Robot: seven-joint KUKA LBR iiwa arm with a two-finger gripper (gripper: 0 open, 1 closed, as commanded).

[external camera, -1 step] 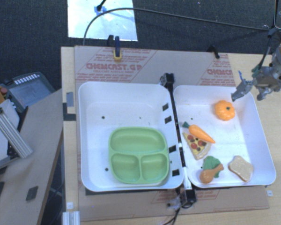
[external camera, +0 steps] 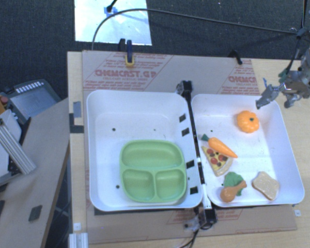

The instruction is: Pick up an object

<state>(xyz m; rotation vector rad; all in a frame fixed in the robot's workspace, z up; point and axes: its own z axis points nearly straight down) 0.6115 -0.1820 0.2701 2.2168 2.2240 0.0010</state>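
The right bin holds an orange toy pumpkin, a toy carrot, a pizza slice, a drumstick with a green leafy piece and a slice of bread. My gripper hangs at the upper right, above the bin's far right corner, up and to the right of the pumpkin. Its fingers are spread apart with nothing between them.
The left bin carries a green divided plate. A black divider strip runs between the bins. Cardboard lies under both bins, and a clamp sits at its far edge. Equipment stands off the bench at the left.
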